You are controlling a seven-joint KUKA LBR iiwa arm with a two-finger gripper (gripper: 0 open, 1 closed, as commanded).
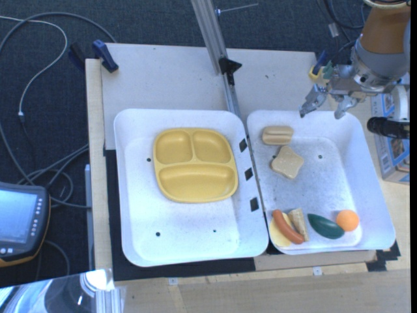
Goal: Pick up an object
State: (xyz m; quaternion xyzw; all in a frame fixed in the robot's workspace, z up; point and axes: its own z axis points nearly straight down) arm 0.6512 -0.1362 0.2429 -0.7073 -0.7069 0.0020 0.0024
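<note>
I see the tool (323,107) spread wide, holding nothing, above the right bin's (373,175) far rim, near the bread roll (277,135).

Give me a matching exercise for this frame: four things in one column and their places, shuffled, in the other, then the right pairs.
Things:
1. yellow tray
2. orange ball
3. bread roll
4. gripper

Places:
A. front right corner of the right bin
B. above the right bin's far edge, fingers spread, nothing between them
C. left bin, alone in it
D. far left part of the right bin, just behind the tan square piece

Pairs: 1-C, 2-A, 3-D, 4-B
</note>
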